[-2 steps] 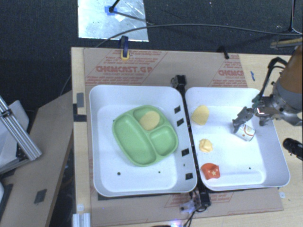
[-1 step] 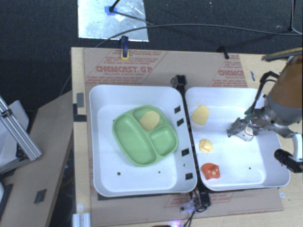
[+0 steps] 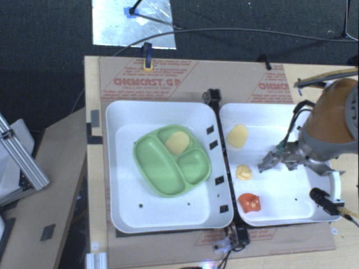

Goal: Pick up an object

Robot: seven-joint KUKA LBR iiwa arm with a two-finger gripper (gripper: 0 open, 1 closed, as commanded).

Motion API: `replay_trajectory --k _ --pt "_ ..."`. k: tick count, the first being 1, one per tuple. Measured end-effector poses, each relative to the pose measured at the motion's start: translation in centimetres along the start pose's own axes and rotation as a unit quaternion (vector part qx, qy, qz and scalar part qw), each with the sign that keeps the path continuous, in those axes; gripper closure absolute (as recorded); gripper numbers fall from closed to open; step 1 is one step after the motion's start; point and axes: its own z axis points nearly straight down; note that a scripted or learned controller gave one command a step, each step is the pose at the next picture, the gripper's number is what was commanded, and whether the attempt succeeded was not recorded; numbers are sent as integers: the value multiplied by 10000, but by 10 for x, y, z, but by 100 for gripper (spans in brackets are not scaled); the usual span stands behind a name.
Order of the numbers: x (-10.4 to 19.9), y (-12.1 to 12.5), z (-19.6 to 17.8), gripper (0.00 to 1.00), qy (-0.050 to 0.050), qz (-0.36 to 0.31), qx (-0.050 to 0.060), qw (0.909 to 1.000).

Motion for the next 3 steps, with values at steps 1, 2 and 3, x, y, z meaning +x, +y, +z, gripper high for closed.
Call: replay_trajectory --k 1,2,3 --pt "-1 2 -14 100 -14 -1 -34 10000" --pt "-9 6 -75 100 -21 -14 -58 10000" --pt "-5 3 -137 100 -19 -20 -61 10000"
